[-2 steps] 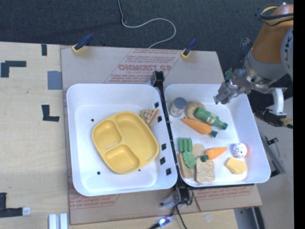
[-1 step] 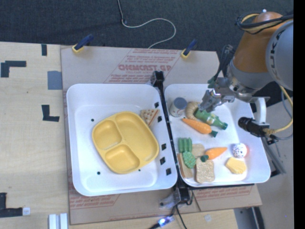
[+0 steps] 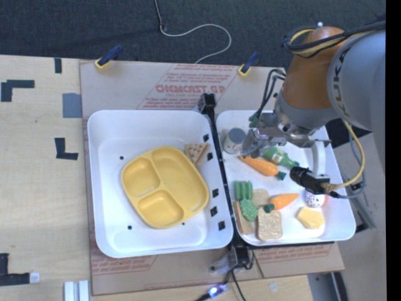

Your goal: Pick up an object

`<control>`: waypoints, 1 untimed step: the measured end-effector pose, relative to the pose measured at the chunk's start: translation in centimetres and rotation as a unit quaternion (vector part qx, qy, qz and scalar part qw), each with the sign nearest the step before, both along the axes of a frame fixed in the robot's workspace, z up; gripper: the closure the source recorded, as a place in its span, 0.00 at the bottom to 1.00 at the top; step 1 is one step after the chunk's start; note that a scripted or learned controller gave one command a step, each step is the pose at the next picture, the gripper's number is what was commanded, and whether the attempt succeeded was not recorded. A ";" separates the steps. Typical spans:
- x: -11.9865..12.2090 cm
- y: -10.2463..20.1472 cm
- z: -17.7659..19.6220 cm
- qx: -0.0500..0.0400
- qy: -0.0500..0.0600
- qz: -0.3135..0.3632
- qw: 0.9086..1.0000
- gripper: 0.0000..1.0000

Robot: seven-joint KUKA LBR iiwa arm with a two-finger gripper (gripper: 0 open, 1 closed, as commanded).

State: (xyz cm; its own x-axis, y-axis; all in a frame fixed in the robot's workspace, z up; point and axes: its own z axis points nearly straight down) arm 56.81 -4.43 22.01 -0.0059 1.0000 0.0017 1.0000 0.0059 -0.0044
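The gripper (image 3: 255, 144) hovers over the right bin (image 3: 341, 231), just above a toy carrot (image 3: 259, 165); whether its fingers are apart cannot be told. Cardboard (image 3: 182, 88) reads "CHEMCAST".

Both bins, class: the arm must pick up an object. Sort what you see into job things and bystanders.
Job: gripper; carrot just below it; other right-bin toys: second carrot, bread slice, cheese wedge.

Lying about: yellow tray, cracker, blue clamps.

Right bin (image 3: 343, 231) crowded with toy food (image 3: 258, 207) — left bin's (image 3: 100, 168) edges lie open around the yellow tray (image 3: 164, 185).
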 end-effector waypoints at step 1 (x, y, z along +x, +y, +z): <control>-3.2 4.2 1.1 0.000 0.000 0.000 1.000 1.00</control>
State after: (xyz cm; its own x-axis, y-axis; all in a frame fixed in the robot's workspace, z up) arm 53.62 -0.27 23.11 -0.0056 1.0000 0.0020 1.0000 0.0056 -0.0039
